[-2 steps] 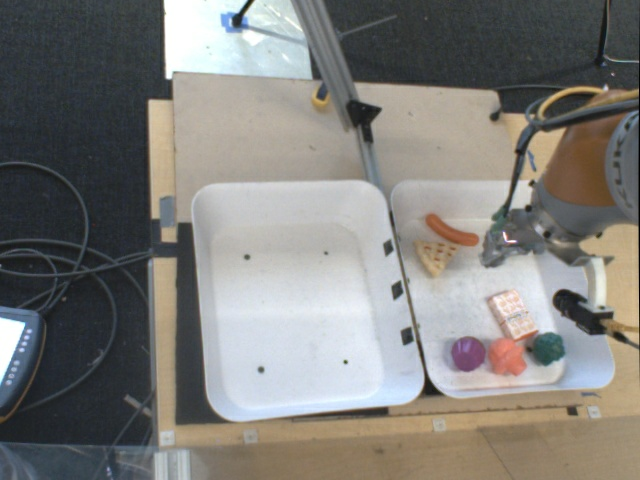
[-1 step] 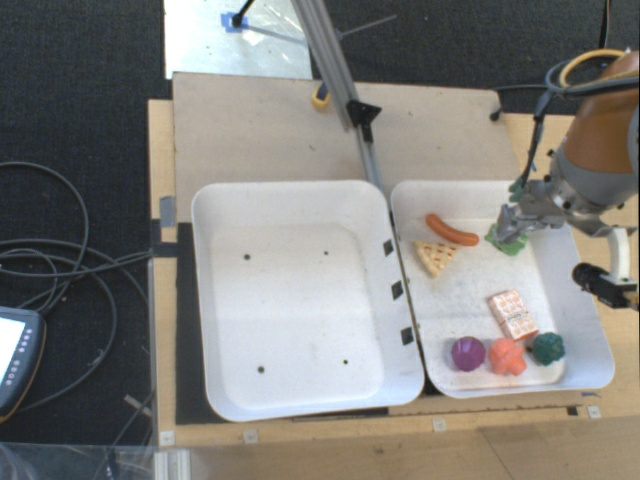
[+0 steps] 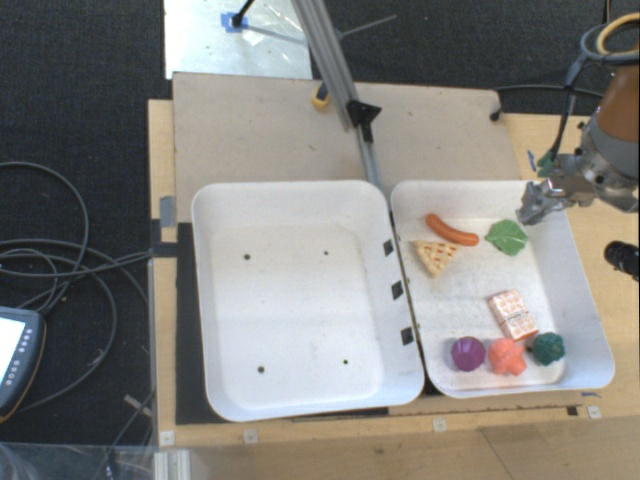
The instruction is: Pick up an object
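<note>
From the fixed overhead camera, my gripper point(image 3: 533, 208) hangs at the right of the frame, over the upper right rim of the right bin point(image 3: 590, 313), with the grey arm and its orange band running off the right edge behind it. Whether my fingers are spread or pressed together I cannot tell; they read as a small grey cluster, and nothing shows between them.

The things I could take all lie in the right bin. A green leafy piece point(image 3: 507, 237) sits just beside my fingertips, lower and to the left. Further left lie an orange sausage point(image 3: 452, 230) and, just below it, a tan wedge point(image 3: 436, 256). Toward the lower right of the frame are a pink patterned block point(image 3: 512, 314), a purple ball point(image 3: 467, 353), an orange lump point(image 3: 507, 357) and a dark green lump point(image 3: 547, 347), the last three in a row along the near wall. The left bin point(image 3: 215, 268) fills the middle of the frame.

I judge this to be the approach: nothing is gripped yet. The green piece looks the nearest target. Next I would need to shift slightly left, centre over it, and descend.
</note>
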